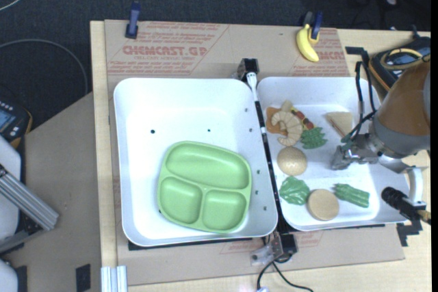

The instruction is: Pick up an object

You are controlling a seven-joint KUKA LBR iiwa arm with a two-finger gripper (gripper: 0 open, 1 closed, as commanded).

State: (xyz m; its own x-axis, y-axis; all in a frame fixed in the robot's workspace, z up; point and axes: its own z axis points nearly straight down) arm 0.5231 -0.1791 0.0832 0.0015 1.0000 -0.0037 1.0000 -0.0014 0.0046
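One arm (404,113) reaching from right, wrist bent over right bin (274,89)

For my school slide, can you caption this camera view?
Grey robot arm's end effector over toy food in right white bin; green divided tray left.

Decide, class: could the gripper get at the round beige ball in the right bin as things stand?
Probably yes. The gripper hangs just right of the ball, with bare bin floor between them and nothing lying on top of it.
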